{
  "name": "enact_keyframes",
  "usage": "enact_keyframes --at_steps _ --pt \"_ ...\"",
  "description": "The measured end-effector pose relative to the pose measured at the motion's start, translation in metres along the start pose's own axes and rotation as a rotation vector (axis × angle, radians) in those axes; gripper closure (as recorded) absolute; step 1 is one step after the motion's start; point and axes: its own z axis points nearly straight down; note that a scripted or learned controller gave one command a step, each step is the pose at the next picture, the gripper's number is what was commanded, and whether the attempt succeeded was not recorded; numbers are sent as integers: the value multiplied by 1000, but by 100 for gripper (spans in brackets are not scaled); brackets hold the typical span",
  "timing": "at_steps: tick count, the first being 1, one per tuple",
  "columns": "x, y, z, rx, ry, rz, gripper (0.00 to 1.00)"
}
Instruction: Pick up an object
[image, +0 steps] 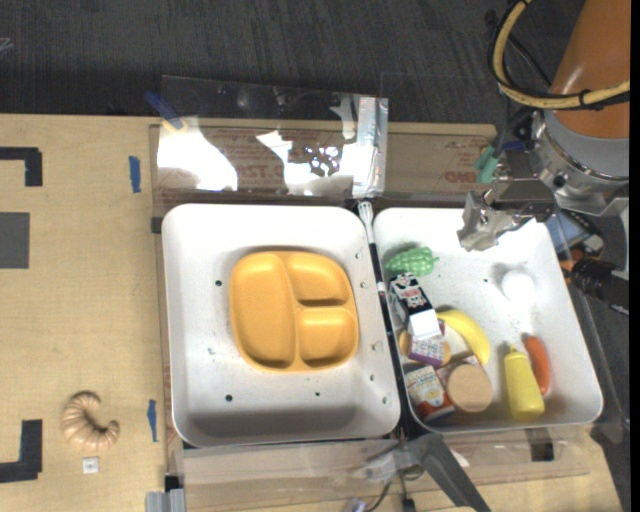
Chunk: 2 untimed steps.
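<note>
My gripper (484, 230) hangs over the far part of the right bin (575, 330), above its bare white floor. Nothing shows in it. A green knobbly toy (412, 261) lies to its left near the bin's divider. A small white round object (518, 285) rests just right of and below the gripper. Along the near side lie a black-and-white carton (409, 291), a purple-and-white carton (427, 338), a banana (468, 332), a round tan piece (470, 387), a red-labelled carton (426, 390), a yellow bottle (522, 381) and an orange carrot-like piece (540, 361).
The left bin (190, 330) holds a yellow divided plate (294, 307). A croissant-shaped toy (88, 420) lies on the bench at the near left. A clear plastic sheet (270, 140) and cardboard stand behind the bins. Cables (530, 70) loop above the arm.
</note>
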Motion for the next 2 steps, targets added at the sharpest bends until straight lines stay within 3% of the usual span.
enact_keyframes --at_steps 1,2 --pt "0 0 0 1 0 0 0" --pt "1 1 -10 -2 -1 -1 100"
